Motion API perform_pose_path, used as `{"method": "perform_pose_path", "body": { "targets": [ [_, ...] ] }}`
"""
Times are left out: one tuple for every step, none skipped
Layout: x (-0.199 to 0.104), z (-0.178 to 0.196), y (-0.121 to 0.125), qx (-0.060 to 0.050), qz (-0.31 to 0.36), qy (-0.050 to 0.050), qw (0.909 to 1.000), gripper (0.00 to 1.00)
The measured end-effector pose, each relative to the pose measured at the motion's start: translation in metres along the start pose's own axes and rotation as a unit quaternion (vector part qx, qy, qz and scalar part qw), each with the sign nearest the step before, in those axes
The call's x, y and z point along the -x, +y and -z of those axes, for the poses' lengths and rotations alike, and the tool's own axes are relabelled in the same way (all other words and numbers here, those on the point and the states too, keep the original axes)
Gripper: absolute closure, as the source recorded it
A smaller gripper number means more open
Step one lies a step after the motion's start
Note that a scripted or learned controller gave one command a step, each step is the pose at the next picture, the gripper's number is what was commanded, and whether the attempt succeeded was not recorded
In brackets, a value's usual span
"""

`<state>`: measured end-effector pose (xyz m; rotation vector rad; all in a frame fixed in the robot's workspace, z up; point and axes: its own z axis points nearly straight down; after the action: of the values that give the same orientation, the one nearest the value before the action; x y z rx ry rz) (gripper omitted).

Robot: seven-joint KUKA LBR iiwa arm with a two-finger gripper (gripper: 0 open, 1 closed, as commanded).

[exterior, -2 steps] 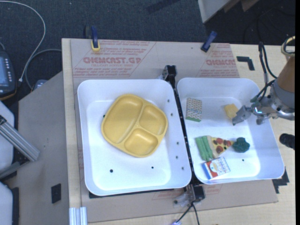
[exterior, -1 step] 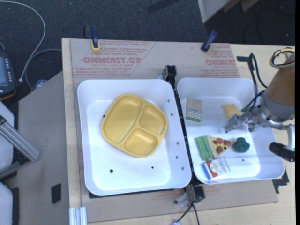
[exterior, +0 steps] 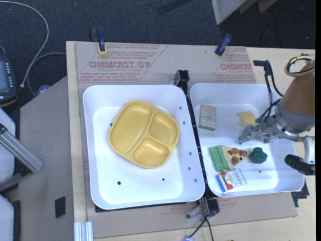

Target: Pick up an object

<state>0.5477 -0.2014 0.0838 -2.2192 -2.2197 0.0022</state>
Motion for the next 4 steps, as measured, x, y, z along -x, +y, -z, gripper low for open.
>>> {"method": "perform_pose_path", "body": {
  "targets": [
    [0.000, 0.011, 0.001, 0.002, 0.000, -0.001, 1.0000, 1.00],
    [0.010, 0.066, 0.007, 0.005, 0.000, -0.002, 1.0000, 1.00],
    [0.011, 0.119, 0.008, 0.005, 0.000, -0.002, 1.0000, 1.00],
    [-0.041, 0.112, 0.013, 0.001, 0.003, 0.001, 1.0000, 1.00]
  ]
}}
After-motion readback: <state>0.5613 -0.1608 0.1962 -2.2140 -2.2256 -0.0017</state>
